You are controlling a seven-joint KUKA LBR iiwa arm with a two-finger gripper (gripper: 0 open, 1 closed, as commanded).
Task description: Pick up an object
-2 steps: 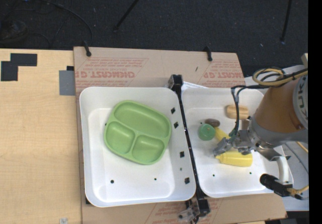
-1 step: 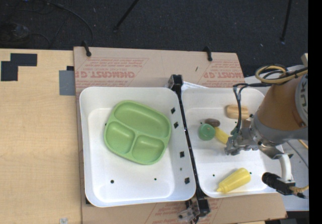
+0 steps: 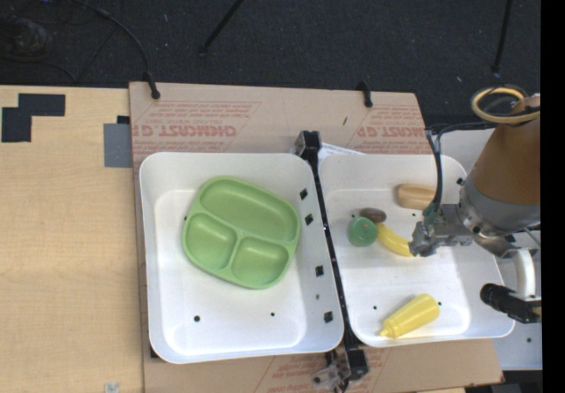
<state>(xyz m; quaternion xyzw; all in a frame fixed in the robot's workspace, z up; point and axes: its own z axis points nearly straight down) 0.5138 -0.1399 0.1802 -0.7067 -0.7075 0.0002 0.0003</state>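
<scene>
Hanging low over the right bin (image 3: 446,329), the gripper (image 3: 426,239) is seen just beside the right end of a small yellow banana-shaped piece (image 3: 394,241), which is taken here as the likeliest thing to be picked; whether the piece is touched cannot be told, and nothing is seen held. Whether the gripper is spread or pressed together cannot be told, since it is viewed from above as a dark, blurred mass. A miss is judged to be the main risk: the yellow piece is small and curved, so it could be pushed aside or rolled if it is met off-centre. It lies close to a green round toy (image 3: 362,231) and a small dark brown object (image 3: 373,215), so a neighbour could be nudged or caught together with it. A tan wooden-looking piece (image 3: 415,196) lies behind the gripper near the bin's far side and could be struck by the wrist if the arm (image 3: 508,166) is swung. A yellow corn-like toy (image 3: 410,316) lies well apart, near the front wall. In the left bin (image 3: 163,312) a light green divided plate (image 3: 240,231) is set, its three compartments bare. Between the bins a black divider (image 3: 323,245) is fixed.
</scene>
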